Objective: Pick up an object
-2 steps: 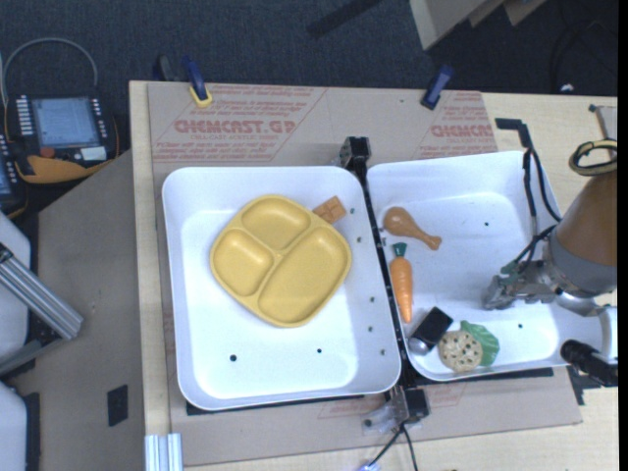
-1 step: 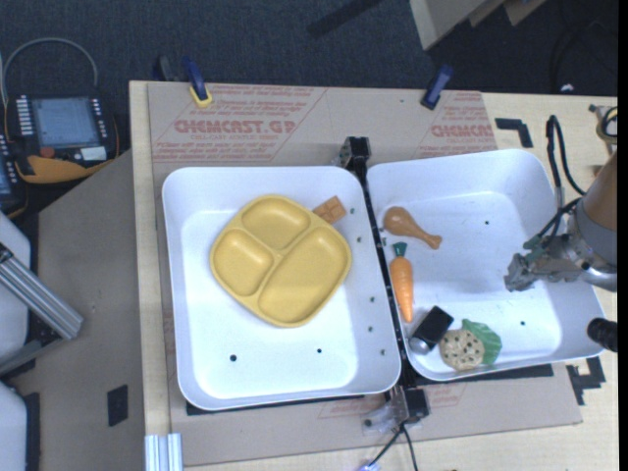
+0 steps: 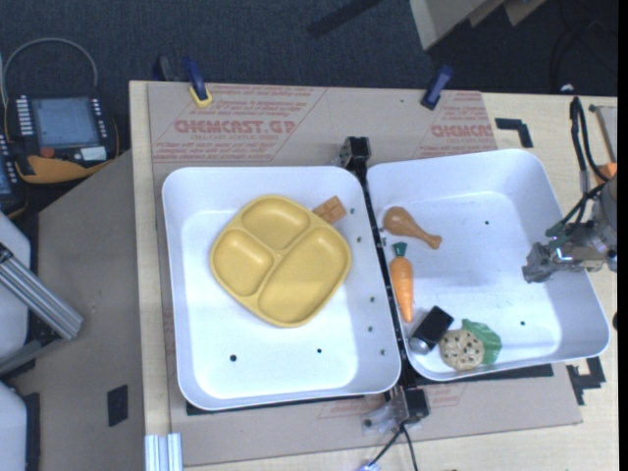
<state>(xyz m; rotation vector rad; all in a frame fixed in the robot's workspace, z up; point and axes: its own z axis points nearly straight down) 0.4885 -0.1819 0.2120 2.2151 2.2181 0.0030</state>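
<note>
Objects: a carrot (image 3: 402, 283), drumstick (image 3: 410, 226), cookie (image 3: 458, 348), green leaf (image 3: 483, 338) and small black block (image 3: 431, 328) lie along the right bin's (image 3: 491, 180) left side.
Claw (image 3: 543, 266): near that bin's right wall, holding nothing; opening too blurred to tell.
Left bin (image 3: 196, 263): yellow divided plate (image 3: 282, 259).

Two shallow white bins: near bin (image 3: 549, 180) under the gripper (image 3: 543, 263), far bin (image 3: 186, 263) beyond it. In the far bin, well apart from the gripper: one yellow three-compartment plate (image 3: 281, 260); one small brown block (image 3: 330, 209) at the plate's rim. In the near bin, across from the gripper along the dividing wall: one toy drumstick (image 3: 410, 227); one toy carrot (image 3: 402, 281); one small black block (image 3: 432, 325); one cookie (image 3: 458, 348); one green leafy piece (image 3: 485, 337).
</note>
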